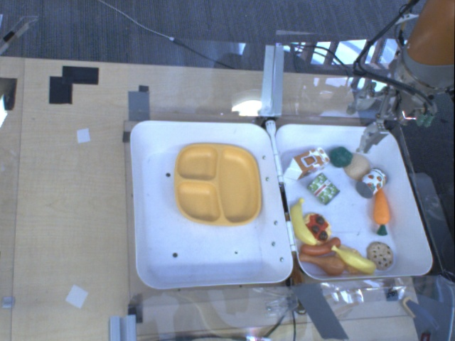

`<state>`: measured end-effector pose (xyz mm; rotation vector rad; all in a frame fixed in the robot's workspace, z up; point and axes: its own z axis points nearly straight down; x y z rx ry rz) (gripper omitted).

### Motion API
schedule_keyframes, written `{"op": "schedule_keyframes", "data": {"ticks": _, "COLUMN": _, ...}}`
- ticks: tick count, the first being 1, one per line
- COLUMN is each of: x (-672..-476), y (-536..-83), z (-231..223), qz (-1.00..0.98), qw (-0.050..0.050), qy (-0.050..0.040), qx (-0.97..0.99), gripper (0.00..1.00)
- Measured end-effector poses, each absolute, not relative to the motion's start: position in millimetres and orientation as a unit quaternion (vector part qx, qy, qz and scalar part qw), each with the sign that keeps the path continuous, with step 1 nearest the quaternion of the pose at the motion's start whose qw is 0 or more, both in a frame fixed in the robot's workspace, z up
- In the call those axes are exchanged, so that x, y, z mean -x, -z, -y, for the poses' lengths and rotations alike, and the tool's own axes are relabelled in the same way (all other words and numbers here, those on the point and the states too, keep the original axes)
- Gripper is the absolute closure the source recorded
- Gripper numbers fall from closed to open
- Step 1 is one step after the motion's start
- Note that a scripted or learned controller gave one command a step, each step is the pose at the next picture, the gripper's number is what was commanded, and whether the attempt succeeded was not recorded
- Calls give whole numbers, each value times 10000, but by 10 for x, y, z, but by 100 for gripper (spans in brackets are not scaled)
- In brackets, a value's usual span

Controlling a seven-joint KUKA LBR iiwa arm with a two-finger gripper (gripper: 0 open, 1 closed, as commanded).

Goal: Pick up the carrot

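Observation:
The carrot [382, 207] is orange with a green stub at its near end. It lies lengthwise near the right wall of the right bin [409, 190]. My gripper [371, 136] hangs over the far right corner of that bin, beyond the carrot and a little to its left. It is clearly apart from the carrot and nothing is seen held in it. The orange-banded wrist [432, 27] rises above it at the top right.
Between gripper and carrot lie a grey-white can [371, 183], a beige lump [357, 166] and a green item [340, 155]. Cartons [323, 187], bananas [301, 222], sausages [321, 249] and a cookie [380, 255] crowd the bin. A yellow divided plate [217, 183] sits in the left bin.

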<state>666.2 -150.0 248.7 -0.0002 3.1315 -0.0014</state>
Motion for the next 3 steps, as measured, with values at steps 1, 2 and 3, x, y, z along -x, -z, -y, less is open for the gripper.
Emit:
{"op": "schedule_keyframes", "data": {"ticks": 1, "x": -6340, "y": -1655, "z": 2077, "qz": -9993, "qw": 13, "qy": 2, "qx": -370, "gripper": 0}}
{"op": "schedule_keyframes", "data": {"ticks": 2, "x": -5969, "y": -894, "z": 2057, "qz": -9986, "qw": 73, "qy": 12, "qx": -526, "gripper": 0}}
{"op": "schedule_keyframes", "data": {"ticks": 3, "x": -6003, "y": -1026, "z": 2037, "qz": -9987, "qw": 119, "qy": 22, "qx": -490, "gripper": 100}}
